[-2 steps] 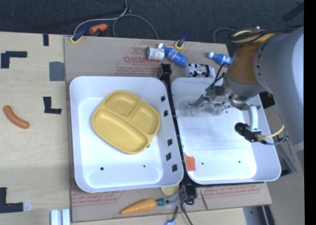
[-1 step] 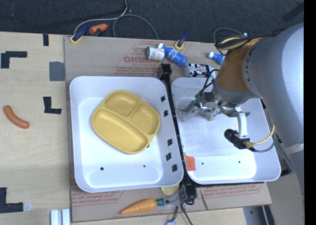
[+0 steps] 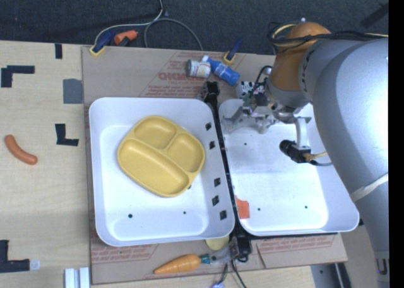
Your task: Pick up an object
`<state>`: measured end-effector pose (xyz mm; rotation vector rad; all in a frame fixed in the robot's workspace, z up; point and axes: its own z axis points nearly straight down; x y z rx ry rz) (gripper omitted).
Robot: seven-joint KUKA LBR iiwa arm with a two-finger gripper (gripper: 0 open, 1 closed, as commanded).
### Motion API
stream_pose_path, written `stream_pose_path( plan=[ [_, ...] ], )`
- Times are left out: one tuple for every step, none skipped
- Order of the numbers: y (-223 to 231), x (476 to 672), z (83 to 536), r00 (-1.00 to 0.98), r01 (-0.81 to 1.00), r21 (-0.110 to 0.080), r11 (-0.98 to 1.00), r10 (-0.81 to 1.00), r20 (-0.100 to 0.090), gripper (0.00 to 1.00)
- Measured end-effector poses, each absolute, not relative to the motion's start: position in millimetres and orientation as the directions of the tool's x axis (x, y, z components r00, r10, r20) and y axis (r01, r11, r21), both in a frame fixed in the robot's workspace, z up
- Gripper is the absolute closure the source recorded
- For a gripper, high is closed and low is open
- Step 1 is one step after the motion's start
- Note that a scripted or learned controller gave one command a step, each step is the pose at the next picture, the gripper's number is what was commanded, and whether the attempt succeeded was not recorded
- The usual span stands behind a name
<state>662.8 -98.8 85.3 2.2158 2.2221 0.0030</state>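
Observation:
A yellow divided plate (image 3: 162, 154) lies in the left white bin (image 3: 104, 217). A small orange piece (image 3: 242, 208) sits in the right white bin (image 3: 315, 217), against its left wall. My gripper (image 3: 251, 111) is down over the far left corner of the right bin, close to the divider between the bins. The grey arm with its orange band (image 3: 293, 59) covers the bin's right side. I see nothing held at the gripper.
Outside the bins lie a toy carrot (image 3: 178, 264) at the front, a sausage-like toy (image 3: 20, 150) at far left, and a blue and white bottle (image 3: 213, 69) behind. An orange clamp (image 3: 126, 36) and a cable lie at the back.

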Motion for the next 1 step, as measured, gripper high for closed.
stream_pose_path(
  plan=[
    [-96.7,649.4,85.8,0.0,1.0,0.003,0.0,1.0,-0.003,0.0]
  ],
)
